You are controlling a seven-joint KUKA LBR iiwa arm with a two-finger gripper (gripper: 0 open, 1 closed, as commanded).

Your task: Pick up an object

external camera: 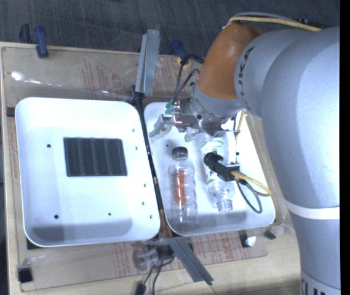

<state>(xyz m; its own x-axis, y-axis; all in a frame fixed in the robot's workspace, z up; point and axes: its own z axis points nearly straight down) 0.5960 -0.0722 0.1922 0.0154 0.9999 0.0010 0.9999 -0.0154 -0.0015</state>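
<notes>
In the right bin (258, 165) lies a clear plastic bottle (184, 188) with a black cap and orange contents, its cap pointing to the far side. A second clear, crumpled bottle (219, 189) lies just to its right. My gripper (206, 139) hangs low over the far half of this bin, right above the top end of the crumpled bottle and beside the first bottle's cap. The wrist hides what lies beneath it. A dark grey ribbed slab (95, 157) rests flat in the middle of the left bin (33, 121).
The two white bins meet at a dark divider (150, 165). A grey metal bar (147, 60) stands behind the bins. Blue clamps (39, 39) hold the bench board at the far left. My bulky arm (304, 134) covers the right side.
</notes>
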